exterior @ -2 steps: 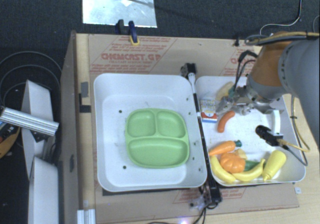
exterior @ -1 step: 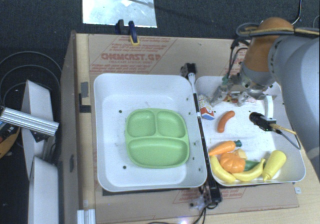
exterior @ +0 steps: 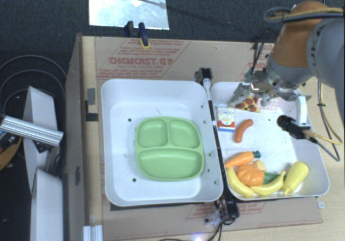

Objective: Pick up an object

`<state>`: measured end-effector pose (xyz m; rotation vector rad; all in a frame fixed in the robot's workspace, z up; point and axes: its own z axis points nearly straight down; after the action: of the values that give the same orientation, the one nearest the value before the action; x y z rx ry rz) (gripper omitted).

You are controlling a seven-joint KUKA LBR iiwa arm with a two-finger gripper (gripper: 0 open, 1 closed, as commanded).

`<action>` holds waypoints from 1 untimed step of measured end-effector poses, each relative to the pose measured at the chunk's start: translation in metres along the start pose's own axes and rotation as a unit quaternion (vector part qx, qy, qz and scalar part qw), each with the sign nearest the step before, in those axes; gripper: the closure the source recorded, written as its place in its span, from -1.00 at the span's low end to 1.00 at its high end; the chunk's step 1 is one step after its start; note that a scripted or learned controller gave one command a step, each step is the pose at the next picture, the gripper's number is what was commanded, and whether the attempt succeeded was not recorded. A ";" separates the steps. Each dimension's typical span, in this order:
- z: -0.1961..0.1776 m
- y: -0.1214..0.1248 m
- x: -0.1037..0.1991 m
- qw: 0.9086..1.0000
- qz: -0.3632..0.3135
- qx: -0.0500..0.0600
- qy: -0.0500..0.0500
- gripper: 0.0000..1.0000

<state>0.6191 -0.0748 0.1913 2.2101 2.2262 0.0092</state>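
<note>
Over right bin (exterior: 323, 180), hand (exterior: 249, 93) above pizza slice (exterior: 248, 105)

The arm (exterior: 318, 46) is rounded grey metal with a broad orange band (exterior: 299, 38), dark cables looping beside that band, and a metallic hand (exterior: 253, 91) below it.

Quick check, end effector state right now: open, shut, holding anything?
End effector: cannot be told; it sits low over the pizza slice at the right bin's far edge.

Robot lab: bench bins (exterior: 161, 86), cables (exterior: 32, 73)
</note>
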 end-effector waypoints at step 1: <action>0.107 -0.005 -0.019 1.000 0.004 0.000 0.003 -1.00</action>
<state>0.6148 -0.0934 0.0844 2.2221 2.2197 0.0150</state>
